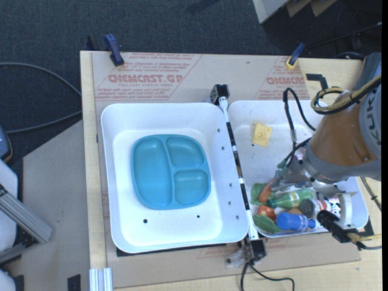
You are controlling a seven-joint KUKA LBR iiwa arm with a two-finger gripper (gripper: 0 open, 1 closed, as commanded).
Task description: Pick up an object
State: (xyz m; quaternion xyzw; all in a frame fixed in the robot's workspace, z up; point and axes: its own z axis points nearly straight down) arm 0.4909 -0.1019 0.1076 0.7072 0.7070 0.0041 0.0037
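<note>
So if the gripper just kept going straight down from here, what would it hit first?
Most likely the green bottle in the pile of toys at the near end of the right bin; the gripper sits right above it, though depth is hard to judge.

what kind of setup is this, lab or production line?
Likely a robotics lab grasping rig. The arm reaches over two white bins clamped to a makeshift board; toy-like items are piled in one, a blue divided tray in the other.

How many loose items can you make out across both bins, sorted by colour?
Blue: 2, the divided plate and a bottle.
Yellow: 1, a cheese-like wedge.
Green: 2, a bottle and a leafy piece.
Orange-red: 1, partly hidden.
Total: 6; the pile may hide more.
</note>
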